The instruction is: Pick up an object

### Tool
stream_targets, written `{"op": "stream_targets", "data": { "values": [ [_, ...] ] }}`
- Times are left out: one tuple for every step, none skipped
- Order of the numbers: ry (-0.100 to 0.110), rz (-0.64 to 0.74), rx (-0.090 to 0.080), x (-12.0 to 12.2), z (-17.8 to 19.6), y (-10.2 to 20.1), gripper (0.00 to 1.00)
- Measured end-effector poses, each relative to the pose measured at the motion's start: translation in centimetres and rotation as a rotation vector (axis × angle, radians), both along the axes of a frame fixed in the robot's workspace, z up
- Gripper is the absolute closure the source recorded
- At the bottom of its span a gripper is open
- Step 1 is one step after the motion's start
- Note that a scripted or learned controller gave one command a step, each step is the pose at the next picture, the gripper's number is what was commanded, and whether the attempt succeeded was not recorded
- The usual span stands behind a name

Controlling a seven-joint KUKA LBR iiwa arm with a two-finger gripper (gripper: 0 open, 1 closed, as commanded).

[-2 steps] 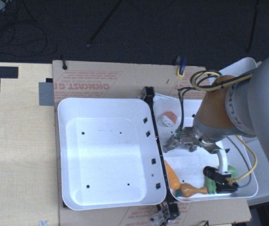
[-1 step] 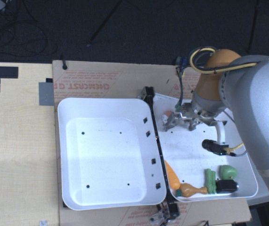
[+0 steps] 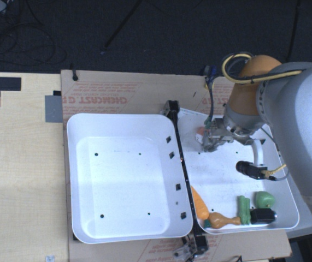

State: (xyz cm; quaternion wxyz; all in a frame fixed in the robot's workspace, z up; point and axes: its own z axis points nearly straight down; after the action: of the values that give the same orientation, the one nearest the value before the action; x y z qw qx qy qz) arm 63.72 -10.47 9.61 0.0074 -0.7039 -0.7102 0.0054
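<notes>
White plastic bins, two in number, are seen side by side on the counter: a left bin and a right bin. One grey arm is reached in from the right, and its single end effector is placed low over the far left part of the right bin, close to the wall shared with the left bin.

No pick can be counted as done. Nothing is seen held at the end effector, and whether it is open or closed cannot be told from this angle. The bin floor just below it looks bare, so a grasp at that spot would probably close on nothing.

Five loose things are counted, all in the near end of the right bin and well apart from the end effector:
- Two orange: a carrot laid along the dividing wall, and a small gourd just beside its near tip.
- Two green: a stick and a rounded lump.
- One black block, tucked against the near wall, below the lump and just beside the stick.

What is left is judged to be nearly the whole task: a thing must be chosen, the end effector brought over it, closed on it and lifted.
</notes>
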Motion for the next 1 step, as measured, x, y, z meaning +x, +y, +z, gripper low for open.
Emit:
{"op": "stream_targets", "data": {
  "values": [
    [-0.012, -0.012, -0.001, -5.41, -0.92, 2.39, 1.0]
  ]
}}
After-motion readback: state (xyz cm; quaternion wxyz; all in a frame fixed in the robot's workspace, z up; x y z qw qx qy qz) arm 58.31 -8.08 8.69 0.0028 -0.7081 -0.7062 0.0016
